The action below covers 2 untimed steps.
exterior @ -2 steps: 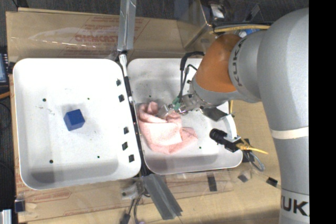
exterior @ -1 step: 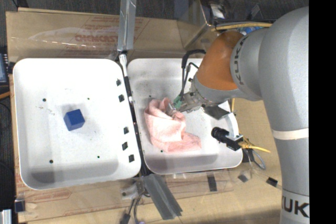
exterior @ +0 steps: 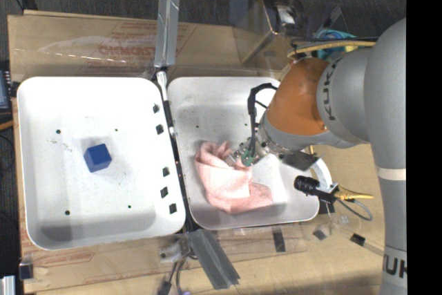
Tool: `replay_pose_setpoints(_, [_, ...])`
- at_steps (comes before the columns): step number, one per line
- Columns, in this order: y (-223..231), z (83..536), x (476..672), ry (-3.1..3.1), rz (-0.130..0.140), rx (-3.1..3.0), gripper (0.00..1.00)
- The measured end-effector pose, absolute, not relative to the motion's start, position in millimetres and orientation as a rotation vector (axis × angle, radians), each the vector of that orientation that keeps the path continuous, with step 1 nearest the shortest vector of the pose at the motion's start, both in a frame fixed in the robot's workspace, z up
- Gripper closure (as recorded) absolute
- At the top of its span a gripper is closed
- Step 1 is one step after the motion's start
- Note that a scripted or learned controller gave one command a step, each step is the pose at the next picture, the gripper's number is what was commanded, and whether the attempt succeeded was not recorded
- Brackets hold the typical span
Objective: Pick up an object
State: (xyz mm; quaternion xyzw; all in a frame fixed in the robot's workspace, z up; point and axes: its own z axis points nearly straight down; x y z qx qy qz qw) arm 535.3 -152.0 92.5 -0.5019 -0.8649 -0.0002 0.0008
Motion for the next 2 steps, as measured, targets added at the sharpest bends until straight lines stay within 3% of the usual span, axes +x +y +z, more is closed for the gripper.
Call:
replay_pose_setpoints(1, [-152.3,92.2,535.1,-2.715,0.000,-1.577,0.00])
replay_pose_setpoints(2, [-151.4,102.1,535.9,-2.717,0.000,-1.571,1.00])
